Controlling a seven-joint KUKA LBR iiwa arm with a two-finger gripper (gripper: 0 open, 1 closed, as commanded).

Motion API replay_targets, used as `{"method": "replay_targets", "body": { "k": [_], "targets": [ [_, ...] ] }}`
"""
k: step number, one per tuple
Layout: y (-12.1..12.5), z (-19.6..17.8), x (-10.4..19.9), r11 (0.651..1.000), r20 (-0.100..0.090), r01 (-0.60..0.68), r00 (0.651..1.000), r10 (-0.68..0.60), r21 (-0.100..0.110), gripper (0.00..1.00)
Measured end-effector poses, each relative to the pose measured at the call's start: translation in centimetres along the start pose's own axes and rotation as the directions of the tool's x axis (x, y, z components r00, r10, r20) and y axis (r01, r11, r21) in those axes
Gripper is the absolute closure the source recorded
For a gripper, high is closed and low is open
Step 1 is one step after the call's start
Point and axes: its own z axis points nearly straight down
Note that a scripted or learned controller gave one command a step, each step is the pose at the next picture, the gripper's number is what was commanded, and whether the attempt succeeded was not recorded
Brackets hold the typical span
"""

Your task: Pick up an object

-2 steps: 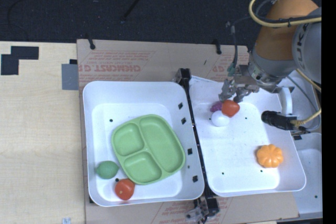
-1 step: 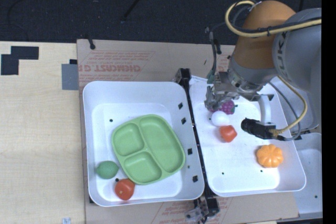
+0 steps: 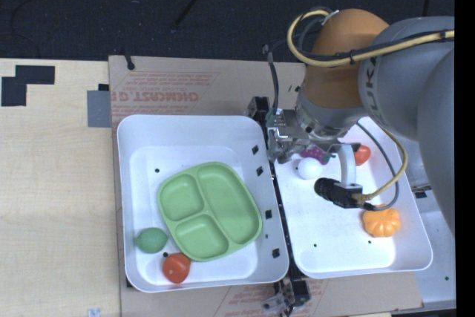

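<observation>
Here, a small round white ball (image 3: 308,168) lies just beside the gripper (image 3: 305,154); grip unreadable.

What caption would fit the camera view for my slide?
Gripper over the right bin by a white ball, orange pumpkin nearby; green divided plate in the left bin.

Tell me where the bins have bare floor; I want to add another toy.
Roomiest: the right bin's near half, left of the orange pumpkin. Also the left bin's far strip beyond the green plate. Crowded: around the gripper by the white ball, and the left bin's near corner with the green ball and red ball.
</observation>
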Motion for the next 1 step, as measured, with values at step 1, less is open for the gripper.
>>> {"method": "replay_targets", "body": {
  "k": [1],
  "targets": [
    [-0.16,0.62,5.17,1.000,0.001,0.000,1.000,0.000,0.001,1.00]
  ]
}}
